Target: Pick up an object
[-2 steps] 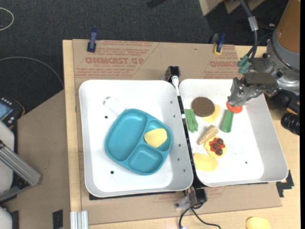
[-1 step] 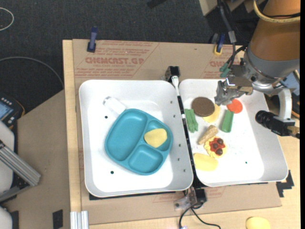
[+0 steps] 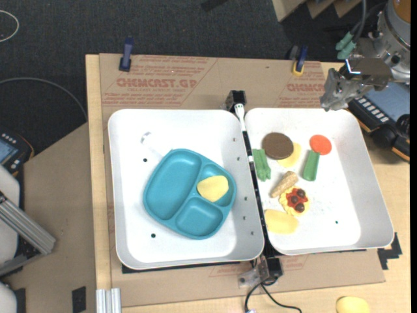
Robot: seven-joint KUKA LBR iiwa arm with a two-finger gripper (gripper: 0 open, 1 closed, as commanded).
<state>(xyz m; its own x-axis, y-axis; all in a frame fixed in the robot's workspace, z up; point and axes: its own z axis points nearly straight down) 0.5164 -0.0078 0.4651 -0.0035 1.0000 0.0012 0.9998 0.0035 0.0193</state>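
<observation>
In the right bin (image 3: 365,194), round brown patty (image 3: 277,145), flat, dark, beside green piece (image 3: 261,164)

Grey metal tool (image 3: 335,95), teal clips, pale ribbed wrist, thin dark cable

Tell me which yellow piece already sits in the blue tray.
The pale yellow piece lying in the right compartment of the blue tray, in the left bin. The other yellow ones lie in the right bin.

Dark carpet floor (image 3: 58,25), cardboard-covered bench (image 3: 195,77), blue clamp (image 3: 126,54), loose cables (image 3: 13,25)
</observation>
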